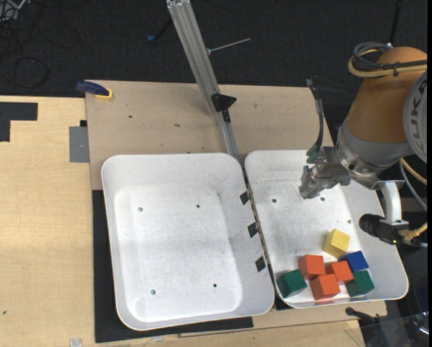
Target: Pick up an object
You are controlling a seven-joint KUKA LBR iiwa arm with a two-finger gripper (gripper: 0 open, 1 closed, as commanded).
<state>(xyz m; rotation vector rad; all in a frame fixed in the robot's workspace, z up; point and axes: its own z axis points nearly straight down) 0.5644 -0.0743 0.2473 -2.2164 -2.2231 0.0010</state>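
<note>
Several small blocks lie clustered in the near corner of the right bin (288,166): a yellow block (338,242), a blue block (357,260), orange blocks (312,264) (341,270) (325,286) and green blocks (292,283) (360,284). My gripper (312,186) hangs over the middle of the right bin, up and left of the yellow block, well apart from the cluster. Nothing shows between its fingers.
The left bin (115,176) sits beside the right one, with black clips (251,229) along their shared edge. A slanted aluminium rail (196,53) rises behind the bins. A blue and yellow clamp (95,89) sits at the bench's far left corner.
</note>
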